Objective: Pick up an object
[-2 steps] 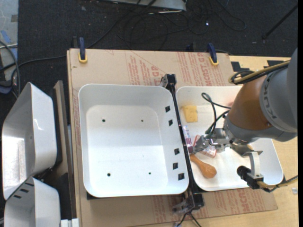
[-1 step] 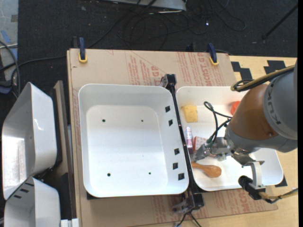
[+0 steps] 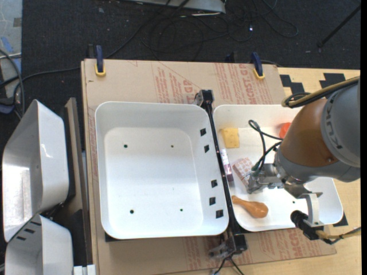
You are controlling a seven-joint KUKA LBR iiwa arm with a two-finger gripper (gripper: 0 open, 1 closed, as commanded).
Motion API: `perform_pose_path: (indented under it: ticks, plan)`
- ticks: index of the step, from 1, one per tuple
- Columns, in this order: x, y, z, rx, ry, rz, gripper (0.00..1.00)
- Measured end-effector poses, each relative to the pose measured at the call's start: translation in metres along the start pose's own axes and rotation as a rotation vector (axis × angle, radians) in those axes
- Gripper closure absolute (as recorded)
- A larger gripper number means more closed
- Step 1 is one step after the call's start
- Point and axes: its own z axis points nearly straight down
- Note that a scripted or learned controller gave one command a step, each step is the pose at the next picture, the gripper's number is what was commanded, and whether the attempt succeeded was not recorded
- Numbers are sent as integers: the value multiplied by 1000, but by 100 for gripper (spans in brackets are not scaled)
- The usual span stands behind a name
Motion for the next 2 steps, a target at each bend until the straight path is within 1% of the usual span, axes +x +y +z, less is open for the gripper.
perform_pose_path:
  ticks: [1, 2]
  plan:
    - [0, 0, 0, 0, 0, 2, 0]
    - [-35, 78, 8, -8, -4, -5, 0]
